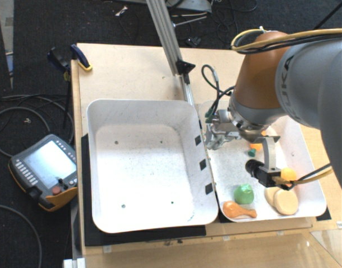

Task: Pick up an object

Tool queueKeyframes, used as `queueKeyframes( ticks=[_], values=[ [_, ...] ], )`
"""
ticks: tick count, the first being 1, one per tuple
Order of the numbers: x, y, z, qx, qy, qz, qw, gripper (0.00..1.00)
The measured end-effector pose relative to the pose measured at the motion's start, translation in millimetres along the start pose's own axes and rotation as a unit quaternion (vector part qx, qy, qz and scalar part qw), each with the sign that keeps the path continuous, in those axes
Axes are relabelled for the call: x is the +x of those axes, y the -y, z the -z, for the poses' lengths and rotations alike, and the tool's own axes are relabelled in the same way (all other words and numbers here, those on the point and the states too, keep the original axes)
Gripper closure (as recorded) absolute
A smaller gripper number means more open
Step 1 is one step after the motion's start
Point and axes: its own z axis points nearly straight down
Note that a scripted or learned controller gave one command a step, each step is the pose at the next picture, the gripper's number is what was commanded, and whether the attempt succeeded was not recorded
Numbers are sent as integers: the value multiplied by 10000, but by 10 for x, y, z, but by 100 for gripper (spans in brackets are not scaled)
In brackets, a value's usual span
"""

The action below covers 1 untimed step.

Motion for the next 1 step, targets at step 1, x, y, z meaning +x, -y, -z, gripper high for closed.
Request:
queueKeyframes(
  ticks=[1],
  values=[
    [541,-59,91,0,-1,2,10000,100]
  ],
)
